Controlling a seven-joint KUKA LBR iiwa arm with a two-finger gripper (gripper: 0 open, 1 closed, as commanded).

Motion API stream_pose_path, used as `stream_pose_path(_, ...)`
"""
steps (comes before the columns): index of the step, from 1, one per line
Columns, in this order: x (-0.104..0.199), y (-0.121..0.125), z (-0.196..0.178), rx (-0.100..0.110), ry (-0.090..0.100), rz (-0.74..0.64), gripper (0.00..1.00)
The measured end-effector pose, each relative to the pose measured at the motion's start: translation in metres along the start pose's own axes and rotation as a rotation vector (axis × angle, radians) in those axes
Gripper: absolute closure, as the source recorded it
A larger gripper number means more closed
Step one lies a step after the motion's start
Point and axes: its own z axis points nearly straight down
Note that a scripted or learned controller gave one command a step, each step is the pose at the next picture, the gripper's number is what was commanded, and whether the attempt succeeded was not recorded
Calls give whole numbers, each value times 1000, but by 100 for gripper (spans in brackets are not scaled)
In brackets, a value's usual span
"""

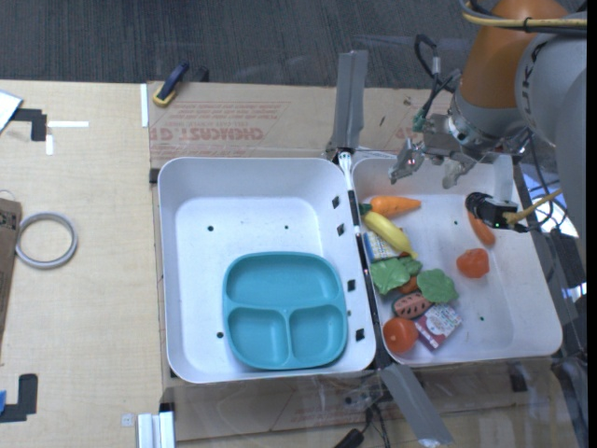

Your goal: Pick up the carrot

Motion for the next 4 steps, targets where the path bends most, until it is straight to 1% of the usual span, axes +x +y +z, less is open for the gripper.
stream_pose_path(1, -30, -18, 100, -1, 1, -224, 0)
stream_pose_path(2, 27, 6, -1, -2, 0, -359, 0)
stream_pose_path(3, 29, -46, 0, 0, 1, -472, 0)
stream_pose_path(4, 4, -12, 0, -2, 0, -453, 0)
